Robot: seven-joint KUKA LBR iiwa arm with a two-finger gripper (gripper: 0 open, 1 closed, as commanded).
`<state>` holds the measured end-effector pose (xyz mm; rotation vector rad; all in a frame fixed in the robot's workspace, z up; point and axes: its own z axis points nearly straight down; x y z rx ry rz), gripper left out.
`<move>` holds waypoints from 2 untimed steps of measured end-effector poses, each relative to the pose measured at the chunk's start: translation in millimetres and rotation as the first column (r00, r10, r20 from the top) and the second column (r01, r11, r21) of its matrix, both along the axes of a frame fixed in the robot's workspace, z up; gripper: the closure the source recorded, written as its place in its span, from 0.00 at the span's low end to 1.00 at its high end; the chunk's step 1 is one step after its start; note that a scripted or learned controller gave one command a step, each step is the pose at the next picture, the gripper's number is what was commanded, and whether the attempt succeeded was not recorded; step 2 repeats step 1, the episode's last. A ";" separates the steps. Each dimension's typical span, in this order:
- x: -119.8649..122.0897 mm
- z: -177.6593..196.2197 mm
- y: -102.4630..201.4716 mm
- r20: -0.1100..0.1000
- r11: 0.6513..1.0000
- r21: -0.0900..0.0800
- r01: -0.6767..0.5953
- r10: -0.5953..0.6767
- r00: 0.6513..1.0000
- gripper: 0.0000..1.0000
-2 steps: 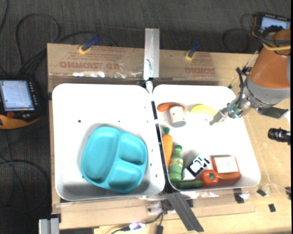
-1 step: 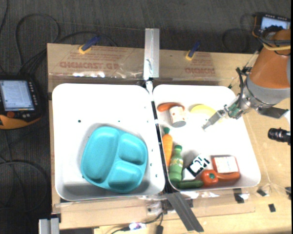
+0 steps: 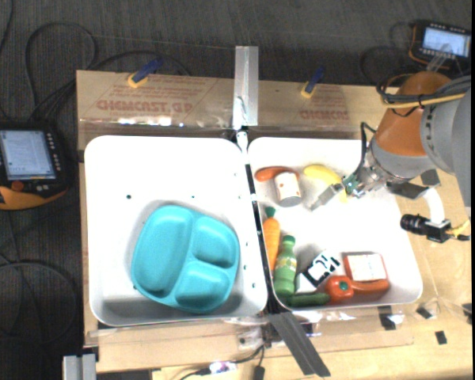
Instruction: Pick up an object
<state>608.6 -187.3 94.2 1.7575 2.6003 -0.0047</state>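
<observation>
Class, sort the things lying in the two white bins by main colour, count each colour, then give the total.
Blue: 1, the divided tray
Orange: 3, the carrot, the box, the piece at the back
Yellow: 1, the lemon-like fruit
Green: 2, the bottle, the long vegetable
Black and white: 1, the small block
Total: 8

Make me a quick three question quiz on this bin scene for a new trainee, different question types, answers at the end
1. True or false: the blue divided tray lies in the left bin.
2. Which item is nearest the gripper? A) carrot B) yellow fruit C) green bottle
3. Fill in: the arm reaches in from the view's ____.

Key: 1 true; 2 B; 3 right.
</observation>
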 end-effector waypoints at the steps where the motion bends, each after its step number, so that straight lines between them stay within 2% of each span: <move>1: 0.2 9.0 0.7 -0.001 1.000 -0.002 -0.002 0.002 1.000 1.00; 2: 0.2 9.0 0.7 -0.001 1.000 -0.002 -0.002 0.002 1.000 1.00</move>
